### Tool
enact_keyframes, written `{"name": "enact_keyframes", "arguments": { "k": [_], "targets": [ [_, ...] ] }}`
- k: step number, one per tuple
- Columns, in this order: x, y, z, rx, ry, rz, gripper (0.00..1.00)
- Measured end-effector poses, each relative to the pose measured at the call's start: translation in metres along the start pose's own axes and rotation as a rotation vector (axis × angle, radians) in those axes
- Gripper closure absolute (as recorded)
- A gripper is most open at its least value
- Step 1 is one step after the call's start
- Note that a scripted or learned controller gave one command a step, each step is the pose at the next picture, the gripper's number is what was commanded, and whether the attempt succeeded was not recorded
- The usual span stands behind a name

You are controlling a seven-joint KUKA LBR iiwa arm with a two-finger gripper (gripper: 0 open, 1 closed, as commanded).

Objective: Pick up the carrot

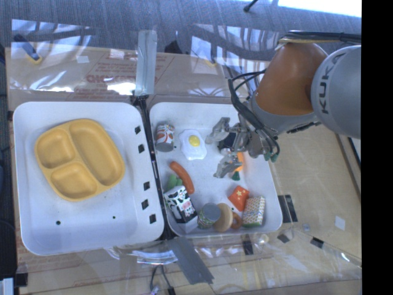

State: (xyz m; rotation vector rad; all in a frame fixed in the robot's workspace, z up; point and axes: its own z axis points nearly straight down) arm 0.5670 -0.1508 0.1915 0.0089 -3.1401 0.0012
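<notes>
The carrot (239, 159) is a small orange piece with a green top (236, 176), lying in the right bin (270, 176) near its right wall. My gripper (223, 148) hangs over the same spot, just left of the carrot. Its two grey fingers stand apart, one at the upper side (220, 129) and one at the lower side (226, 166). The lower finger sits right against the carrot and covers part of it. I see nothing held between the fingers. The orange-banded wrist (285, 82) rises up and to the right.
The right bin also holds a fried egg (194, 143), a small can (164, 136), a red sausage (182, 176), a cow-patterned carton (178, 203), a grey can (209, 215), an orange box (238, 198) and a waffle (253, 210). A yellow divided plate (78, 158) lies in the left bin (37, 226).
</notes>
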Motion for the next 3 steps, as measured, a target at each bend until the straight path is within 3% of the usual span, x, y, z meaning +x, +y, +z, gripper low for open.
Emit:
{"name": "enact_keyframes", "arguments": {
  "k": [1,2,3],
  "targets": [
    [-0.007,-0.054,0.099,0.0,-0.002,-0.255,0.0],
    [-0.009,-0.052,0.087,0.001,-0.006,-0.263,1.0],
    [-0.009,0.052,-0.025,0.0,-0.014,-0.206,1.0]
  ]
}}
